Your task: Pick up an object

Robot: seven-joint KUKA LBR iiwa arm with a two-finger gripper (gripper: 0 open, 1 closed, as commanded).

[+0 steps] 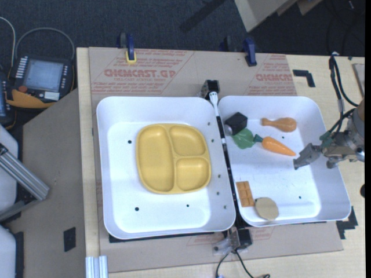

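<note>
The right bin (330,207) holds several small items. An orange carrot (278,147) with a green top (244,139) lies near the middle, next to a black block (236,121). A tan drumstick (279,123) lies behind the carrot. A waffle-patterned cracker (245,193) and a round tan cookie (266,208) sit at the front left. My gripper (317,158) hangs over the bin's right side, just right of the carrot's tip. It is open with nothing between its fingers.
The left bin (116,207) holds a yellow divided plate (173,157). A black divider strip (222,149) runs between the bins. Blue clamps (250,51) stand at the bench's far edge. A pendant with a screen (42,77) lies off the bench at left.
</note>
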